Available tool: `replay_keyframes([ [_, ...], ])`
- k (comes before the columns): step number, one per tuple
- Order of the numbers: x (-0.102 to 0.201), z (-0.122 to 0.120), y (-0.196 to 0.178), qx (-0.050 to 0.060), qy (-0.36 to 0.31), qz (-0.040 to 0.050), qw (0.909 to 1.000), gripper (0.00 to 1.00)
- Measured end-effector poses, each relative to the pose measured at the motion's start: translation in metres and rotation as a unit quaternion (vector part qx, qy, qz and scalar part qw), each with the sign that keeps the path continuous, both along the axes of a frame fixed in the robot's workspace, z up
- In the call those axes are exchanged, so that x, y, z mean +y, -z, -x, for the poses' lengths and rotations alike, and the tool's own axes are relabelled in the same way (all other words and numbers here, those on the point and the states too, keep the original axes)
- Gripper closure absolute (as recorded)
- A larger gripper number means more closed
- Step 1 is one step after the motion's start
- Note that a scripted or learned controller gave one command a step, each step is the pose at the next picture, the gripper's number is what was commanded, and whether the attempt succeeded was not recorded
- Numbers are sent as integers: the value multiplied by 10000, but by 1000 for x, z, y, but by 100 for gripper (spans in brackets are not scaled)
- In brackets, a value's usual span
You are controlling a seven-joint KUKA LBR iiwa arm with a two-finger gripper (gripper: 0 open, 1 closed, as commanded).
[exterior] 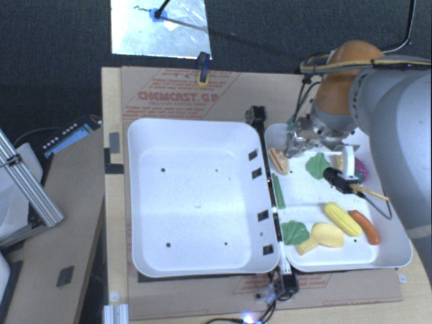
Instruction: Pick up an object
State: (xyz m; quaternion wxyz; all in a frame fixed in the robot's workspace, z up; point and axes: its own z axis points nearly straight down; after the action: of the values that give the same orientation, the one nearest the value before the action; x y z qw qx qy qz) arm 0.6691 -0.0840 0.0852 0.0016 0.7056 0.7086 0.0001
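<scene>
My gripper (294, 144) hangs low over the far left corner of the right bin (391, 255). Just below it lies a tan and orange sandwich-like toy (278, 160), very close to the gripper; contact cannot be made out. Beside it are a green leaf (316, 165) and a purple piece (361, 170) partly hidden by the wrist. Nearer the front lie a yellow corn cob (342, 219), an orange-red sausage (365, 227), a yellow pear (327, 235), a green leafy toy (294, 232) and a thin green stick (277, 191).
The left bin (145, 248) stands beside the right one, joined by black clips (262, 216) along the shared rim. The grey arm (398, 127) covers the right bin's far right side. A foil sheet (159, 19) lies behind the bench.
</scene>
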Motion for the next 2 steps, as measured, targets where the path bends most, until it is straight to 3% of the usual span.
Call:
replay_keyframes([
  [2,1,0,0,1,-2,0,10000,100],
])
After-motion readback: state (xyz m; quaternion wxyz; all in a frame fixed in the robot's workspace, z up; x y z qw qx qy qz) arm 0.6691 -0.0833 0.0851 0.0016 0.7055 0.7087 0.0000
